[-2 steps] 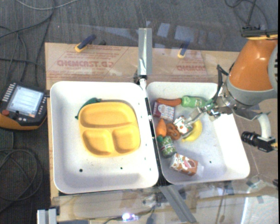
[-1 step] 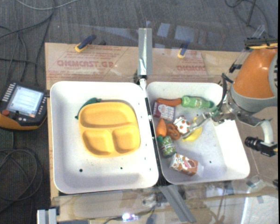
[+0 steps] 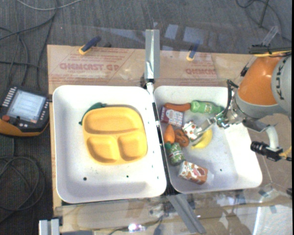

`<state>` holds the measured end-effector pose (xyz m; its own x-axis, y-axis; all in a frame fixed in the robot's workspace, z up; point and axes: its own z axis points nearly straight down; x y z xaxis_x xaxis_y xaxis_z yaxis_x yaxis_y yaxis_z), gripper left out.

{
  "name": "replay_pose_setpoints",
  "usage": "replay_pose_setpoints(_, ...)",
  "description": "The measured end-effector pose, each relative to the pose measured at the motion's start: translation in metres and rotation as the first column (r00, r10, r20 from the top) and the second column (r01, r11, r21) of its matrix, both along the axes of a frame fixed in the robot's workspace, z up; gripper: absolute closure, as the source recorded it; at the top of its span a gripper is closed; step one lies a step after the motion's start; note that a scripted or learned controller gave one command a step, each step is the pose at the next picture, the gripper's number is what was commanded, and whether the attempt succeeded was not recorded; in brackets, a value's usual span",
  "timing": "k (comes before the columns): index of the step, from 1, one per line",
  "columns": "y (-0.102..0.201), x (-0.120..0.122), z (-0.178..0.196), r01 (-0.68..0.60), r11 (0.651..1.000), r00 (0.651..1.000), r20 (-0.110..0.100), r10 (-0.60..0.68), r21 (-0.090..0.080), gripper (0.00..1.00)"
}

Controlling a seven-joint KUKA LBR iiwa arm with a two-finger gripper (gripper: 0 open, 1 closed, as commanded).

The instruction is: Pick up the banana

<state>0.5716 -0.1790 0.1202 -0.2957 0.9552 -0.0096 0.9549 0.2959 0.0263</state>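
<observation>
**Operator:** From the overhead camera, where are you?

**Arm:** I reach in from the right, my orange band and grey body over the right edge of the right bin (image 3: pixel 245 177). My gripper (image 3: pixel 209 125) sits low over the middle of that bin, pointing left toward the pile of things.

**Operator:** And the banana?

**Arm:** The banana (image 3: pixel 204 140) lies on the floor of the right bin, a short yellow curve just below and beside my fingertips. Its upper end is at my gripper; whether I touch it I cannot tell from this slant.

**Operator:** Are your jaws apart or together?

**Arm:** I cannot tell. The tips are small and blur into the clutter, and I see nothing plainly clamped between them.

**Operator:** What else is around it?

**Arm:** A green bottle (image 3: pixel 206 106) lies along the far side, with an orange carrot (image 3: pixel 178 106) to its left. A dark red packet (image 3: pixel 172 116) sits below the carrot. A white-and-red carton (image 3: pixel 190 129) lies just left of the banana, near a small orange thing (image 3: pixel 170 134) and a green can (image 3: pixel 175 153). Another red-and-white carton (image 3: pixel 193 172) lies nearer the front wall.

**Operator:** The left bin?

**Arm:** The left bin (image 3: pixel 71 180) holds a yellow divided tray (image 3: pixel 115 133), with something dark green (image 3: pixel 94 106) peeking from under its far-left corner.
</observation>
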Motion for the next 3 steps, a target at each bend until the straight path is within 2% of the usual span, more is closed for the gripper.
replay_pose_setpoints(1,-0.005,0.002,-0.005,-0.096,0.995,0.995,0.034,0.096,-0.009,0.0)
replay_pose_setpoints(2,0.005,-0.026,-0.03,-0.094,0.996,0.996,-0.011,0.094,-0.002,0.0)
replay_pose_setpoints(3,0.004,-0.026,-0.02,-0.093,0.996,0.996,-0.009,0.093,-0.003,1.0)
